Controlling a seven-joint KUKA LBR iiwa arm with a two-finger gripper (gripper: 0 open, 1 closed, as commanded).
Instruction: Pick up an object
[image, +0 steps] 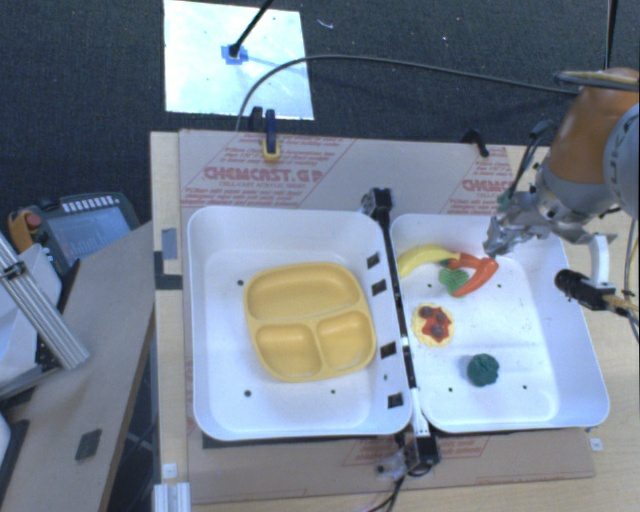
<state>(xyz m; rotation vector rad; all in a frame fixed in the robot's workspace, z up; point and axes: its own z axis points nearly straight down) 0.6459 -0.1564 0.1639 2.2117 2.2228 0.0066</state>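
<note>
Across bench: two shallow white plastic bins side by side, left bin (215, 300) and right bin (560, 390), joined along a black centre divider (395, 320). Under both, a tan cardboard sheet with red lettering (300, 165).

Left bin: one yellow three-compartment plastic tray (308, 320), lying flat near the middle, slightly turned. Well apart from everything in the other bin.

Right bin, upper left part: yellow toy banana (420, 258), curved, close to the divider. Just beside it, toward the right, an orange toy carrot with green top (470, 275), lying slantwise, green end low, orange tip high; touching or nearly touching the banana's right end, cannot tell which. Small red piece (466, 260) at the carrot's upper side, too small to identify. Below these, a small round toy pizza, yellow with red spots (434, 323). Lower still and to the right, a dark green toy broccoli-like lump (483, 369), apart from the rest.

From right: grey arm with orange band (590, 130), wrist angled down into right bin. Two-finger gripper (497, 243) low over the bin's back part, tips just above and right of the carrot's orange end, near but not around it. Cannot tell the gripper's state. Nothing visibly held.
</note>
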